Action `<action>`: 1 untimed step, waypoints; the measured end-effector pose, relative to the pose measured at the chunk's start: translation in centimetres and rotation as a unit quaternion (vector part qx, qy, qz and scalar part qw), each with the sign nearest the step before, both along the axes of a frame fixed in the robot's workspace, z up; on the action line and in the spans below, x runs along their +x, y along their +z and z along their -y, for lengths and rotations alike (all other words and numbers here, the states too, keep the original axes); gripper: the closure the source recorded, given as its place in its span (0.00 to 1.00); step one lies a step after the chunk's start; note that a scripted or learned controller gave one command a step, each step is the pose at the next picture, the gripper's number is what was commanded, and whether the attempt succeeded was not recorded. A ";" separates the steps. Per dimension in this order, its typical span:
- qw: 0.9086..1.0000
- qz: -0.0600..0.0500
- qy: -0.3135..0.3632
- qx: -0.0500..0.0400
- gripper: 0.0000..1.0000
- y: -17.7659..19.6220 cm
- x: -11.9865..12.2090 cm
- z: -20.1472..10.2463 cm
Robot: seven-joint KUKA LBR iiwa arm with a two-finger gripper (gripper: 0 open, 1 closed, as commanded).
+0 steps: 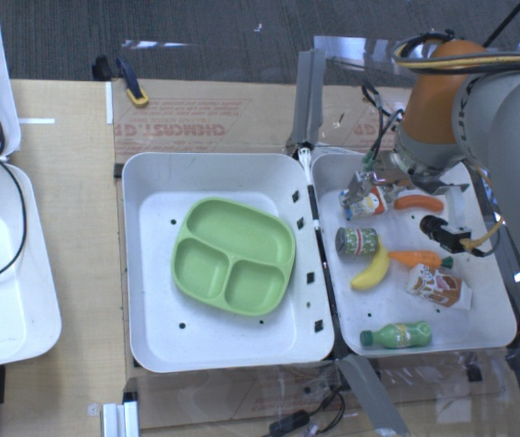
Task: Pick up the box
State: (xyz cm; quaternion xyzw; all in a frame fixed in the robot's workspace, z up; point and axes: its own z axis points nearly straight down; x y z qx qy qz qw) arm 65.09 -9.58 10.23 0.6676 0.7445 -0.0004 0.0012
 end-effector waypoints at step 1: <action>1.000 -0.001 -0.002 0.001 1.00 11.2 -2.0 -6.7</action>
